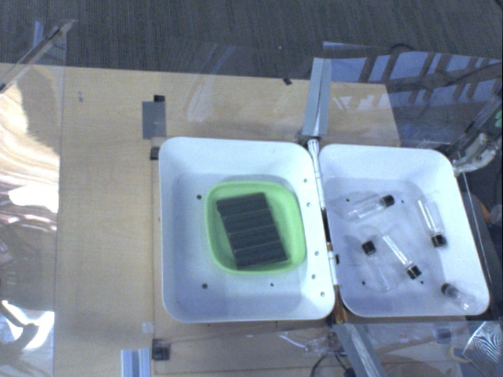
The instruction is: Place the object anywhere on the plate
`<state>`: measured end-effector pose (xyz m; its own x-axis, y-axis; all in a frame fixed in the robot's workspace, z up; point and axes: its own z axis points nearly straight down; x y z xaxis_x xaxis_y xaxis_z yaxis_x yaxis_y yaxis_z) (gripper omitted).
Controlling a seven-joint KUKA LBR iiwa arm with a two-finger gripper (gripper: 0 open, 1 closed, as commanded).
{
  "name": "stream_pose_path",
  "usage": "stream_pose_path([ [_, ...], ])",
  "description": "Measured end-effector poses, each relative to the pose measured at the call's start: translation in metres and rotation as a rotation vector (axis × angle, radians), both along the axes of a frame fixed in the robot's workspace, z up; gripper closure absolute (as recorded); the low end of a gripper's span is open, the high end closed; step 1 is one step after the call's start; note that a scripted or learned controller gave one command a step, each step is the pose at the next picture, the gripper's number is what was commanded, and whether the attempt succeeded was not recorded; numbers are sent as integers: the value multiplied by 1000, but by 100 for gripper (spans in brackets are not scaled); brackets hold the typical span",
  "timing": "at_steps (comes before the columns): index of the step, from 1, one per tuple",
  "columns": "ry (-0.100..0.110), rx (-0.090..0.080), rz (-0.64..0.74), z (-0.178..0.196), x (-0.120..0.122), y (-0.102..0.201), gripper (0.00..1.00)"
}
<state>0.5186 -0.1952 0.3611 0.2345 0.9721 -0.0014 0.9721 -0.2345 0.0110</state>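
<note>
Finding: the green plate (214, 228) sits in the left bin (168, 234), the bin farther from the side where the end effector reaches in. A dark ridged block (251, 230) lies flat on the plate, wholly inside its rim and turned slightly askew. If this block is the object, the task reads as met.

The right bin (465, 234), on the end effector's near side, holds several clear vials with black caps. One vial (369, 206) lies toward the far wall. A second vial (431, 221) lies nearest the reach-in side. A third vial (398, 255) lies mid-bin with a loose black cap (367, 247) just beside it. A fourth vial (457, 294) rests in the near corner. Both bins stand on the wooden tabletop (94, 210).

End effector state: cannot tell from this view whether it is wide, narrow or holding anything.

Assessment: should a vial be the object, the step in hand is selection and approach. Recommendations:
- Choose the second vial. It lies well apart from its neighbours.
- Close across the vial's body, not along its length. Clear round glass is likely to roll or slip.
- Lift clear of the two walls where the bins meet before crossing.
- Release low over the plate. The ridged block covers most of its floor, and a vial dropped from height could roll off.
</note>
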Motion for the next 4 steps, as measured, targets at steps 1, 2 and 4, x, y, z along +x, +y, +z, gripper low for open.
stream_pose_path([
  [1, 5, 2, 10, -68, -30, 12, 0],
  [2, 4, 2, -67, -58, -30, -5, 0],
  [4, 6, 3, 20, -124, -30, 0, 0],
])
